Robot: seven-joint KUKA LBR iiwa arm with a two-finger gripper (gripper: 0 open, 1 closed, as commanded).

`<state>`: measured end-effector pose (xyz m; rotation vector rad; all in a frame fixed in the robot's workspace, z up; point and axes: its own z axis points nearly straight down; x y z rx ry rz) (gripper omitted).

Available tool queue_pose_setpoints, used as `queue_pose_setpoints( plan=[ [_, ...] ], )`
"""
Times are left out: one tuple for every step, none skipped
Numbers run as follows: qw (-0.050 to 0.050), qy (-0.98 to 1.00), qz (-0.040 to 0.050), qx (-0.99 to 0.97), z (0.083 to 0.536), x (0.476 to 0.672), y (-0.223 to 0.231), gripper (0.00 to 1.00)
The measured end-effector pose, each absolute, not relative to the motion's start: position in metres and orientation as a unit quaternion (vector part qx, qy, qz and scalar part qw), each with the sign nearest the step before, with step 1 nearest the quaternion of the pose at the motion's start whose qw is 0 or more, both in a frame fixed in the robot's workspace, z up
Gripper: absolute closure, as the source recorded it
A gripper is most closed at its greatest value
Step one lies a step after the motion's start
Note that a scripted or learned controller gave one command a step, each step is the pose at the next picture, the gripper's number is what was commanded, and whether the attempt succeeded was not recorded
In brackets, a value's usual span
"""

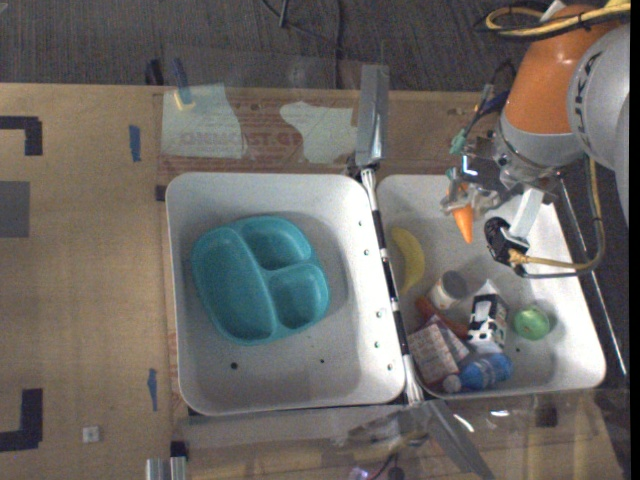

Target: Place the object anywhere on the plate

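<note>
An orange carrot (463,223) is clamped in the tool (462,206) above the right bin's (570,368) far edge; the teal plate (260,278) is left unobstructed.

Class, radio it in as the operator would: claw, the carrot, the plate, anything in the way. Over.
Claw over right bin, shut on orange carrot. Teal plate bare in left bin. Divider between; nothing else blocking.

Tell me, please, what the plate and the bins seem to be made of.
Plate: probably moulded plastic, teal, smooth with a soft sheen; its three compartments have rounded walls. Bins: likely thin white plastic or painted metal, matte; the look leaves it open.
</note>
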<state>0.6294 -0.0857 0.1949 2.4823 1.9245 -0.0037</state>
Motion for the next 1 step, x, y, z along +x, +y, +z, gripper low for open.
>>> queue_pose_setpoints(
  plan=[
    [-0.001,0.685,-0.0009,0.728,0.1845,0.6266,0.0021,1.0]
  ],
)
